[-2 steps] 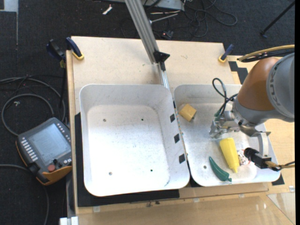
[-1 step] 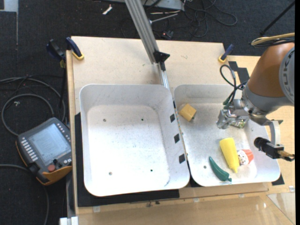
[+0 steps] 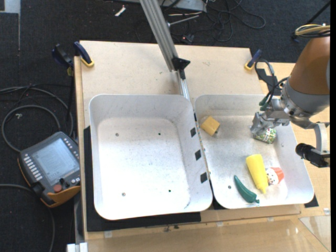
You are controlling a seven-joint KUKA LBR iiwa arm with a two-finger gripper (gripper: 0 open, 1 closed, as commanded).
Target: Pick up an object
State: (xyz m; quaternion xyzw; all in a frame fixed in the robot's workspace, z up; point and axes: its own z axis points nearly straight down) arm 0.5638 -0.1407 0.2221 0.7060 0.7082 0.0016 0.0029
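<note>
The right bin (image 3: 231, 105) holds a tan block (image 3: 210, 125) near its left wall, a yellow corn-like toy (image 3: 256, 172), a dark green curved piece (image 3: 245, 188) and a small red-and-white toy (image 3: 273, 176) toward the front. My gripper (image 3: 261, 129) reaches down at the bin's far right, right over a small green-and-white crumpled object (image 3: 265, 135). That object sits directly beneath the gripper's tip, touching or nearly touching it.
The left bin (image 3: 139, 151) lies beside the right one, its rim meeting it in the middle. A metal strut (image 3: 160, 28) slants in from the top. Clamps (image 3: 84, 54) grip the board's corners. A teach pendant (image 3: 51, 164) lies at the left.
</note>
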